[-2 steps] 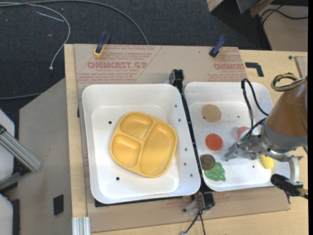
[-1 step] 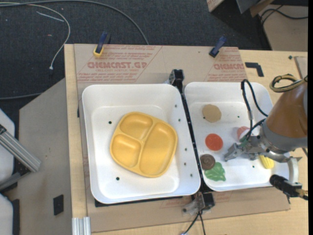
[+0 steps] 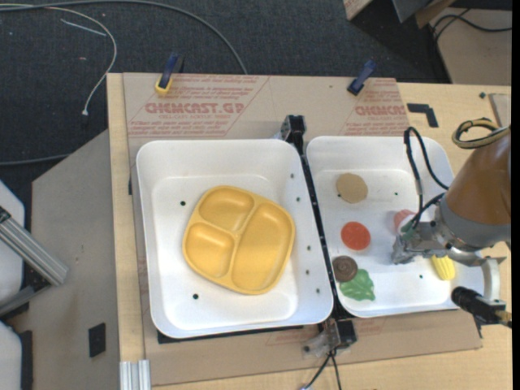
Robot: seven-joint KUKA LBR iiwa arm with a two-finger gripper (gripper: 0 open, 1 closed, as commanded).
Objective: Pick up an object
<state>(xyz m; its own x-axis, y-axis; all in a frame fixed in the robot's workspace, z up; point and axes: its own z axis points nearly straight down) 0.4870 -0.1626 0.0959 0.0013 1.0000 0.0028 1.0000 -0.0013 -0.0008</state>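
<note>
The right bin (image 3: pixel 382 157) holds several small items. A tan round piece (image 3: pixel 352 188) lies towards the back, an orange-red disc (image 3: pixel 355 236) in the middle, and a brown round piece (image 3: pixel 344 266) beside a green leafy piece (image 3: pixel 358 286) at the front left. A pink-red item (image 3: pixel 401 218) is partly hidden by the arm. A yellow item (image 3: pixel 443 267) lies at the front right. My gripper (image 3: pixel 405 249) is low inside the right bin, between the pink-red item and the yellow item, right of the orange-red disc. Nothing visibly hangs from it.
The left bin (image 3: pixel 154 218) holds a yellow divided plate (image 3: pixel 239 239). A black cable (image 3: pixel 416 165) loops from the arm over the right bin's back. Blue clamps (image 3: pixel 169 70) (image 3: pixel 361 77) hold the cardboard base at the far edge.
</note>
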